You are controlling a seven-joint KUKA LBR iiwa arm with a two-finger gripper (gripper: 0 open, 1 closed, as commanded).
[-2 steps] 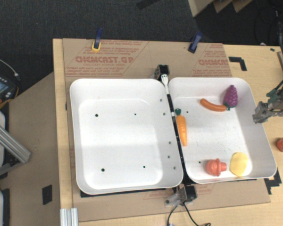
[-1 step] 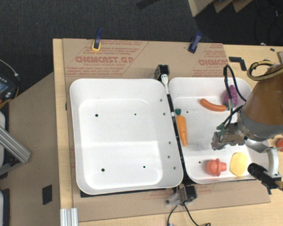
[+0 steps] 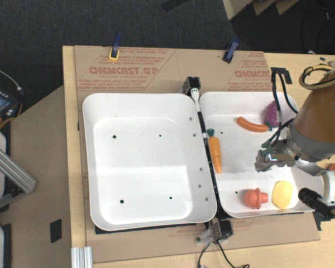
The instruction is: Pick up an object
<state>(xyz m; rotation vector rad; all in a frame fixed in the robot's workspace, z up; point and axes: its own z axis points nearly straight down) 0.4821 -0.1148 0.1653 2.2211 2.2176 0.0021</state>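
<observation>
- Grey arm with orange band (image 3: 322, 113) reaches in from right, wrist angled down-left over right white bin (image 3: 230, 109).
- Two-finger metal gripper (image 3: 264, 162) low over bin floor; grip state unclear, can't tell.
- Orange carrot (image 3: 214, 153) by left wall; red toy (image 3: 255, 197) and yellow lemon (image 3: 282, 194) at the near edge, orange sausage (image 3: 251, 124) farther back.

Robotics lab, clamped cardboard bench (image 3: 156, 66), white bins (image 3: 139, 161), cables (image 3: 279, 94)

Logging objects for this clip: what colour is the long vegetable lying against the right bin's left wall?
Orange with a green top: the carrot, clearest in the camera view.
</observation>
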